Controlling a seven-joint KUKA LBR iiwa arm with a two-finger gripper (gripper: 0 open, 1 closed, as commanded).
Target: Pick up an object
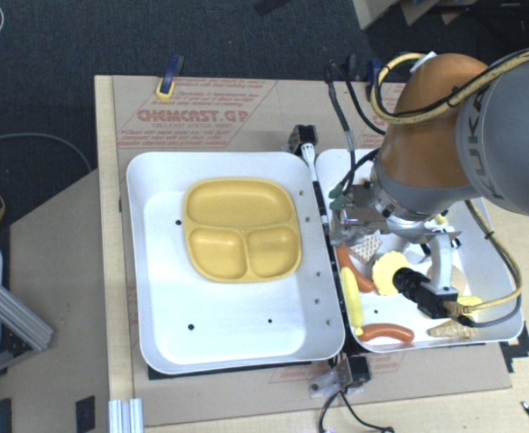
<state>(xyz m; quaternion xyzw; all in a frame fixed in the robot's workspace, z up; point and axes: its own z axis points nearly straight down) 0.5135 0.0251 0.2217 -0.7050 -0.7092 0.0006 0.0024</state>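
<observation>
The arm's orange band (427, 124) and grey wrist hang over the right bin (504, 332). The gripper (366, 228) points down into that bin's left half, close to the wall between the bins. Just below it lie an orange-red sausage-shaped piece (357, 271), a round yellow piece (391, 269) and a small checkered item (369, 243). A yellow banana (350, 300) lies along the bin's left wall, and another orange-red sausage (387, 334) rests at the front. I see nothing lifted clear of the bin.
The left bin (156, 314) holds a yellow three-compartment plate (242, 228). A black cylindrical part (420, 291) and yellow cables (490, 305) cross the right bin. A cardboard sheet (201, 106) lies under both bins.
</observation>
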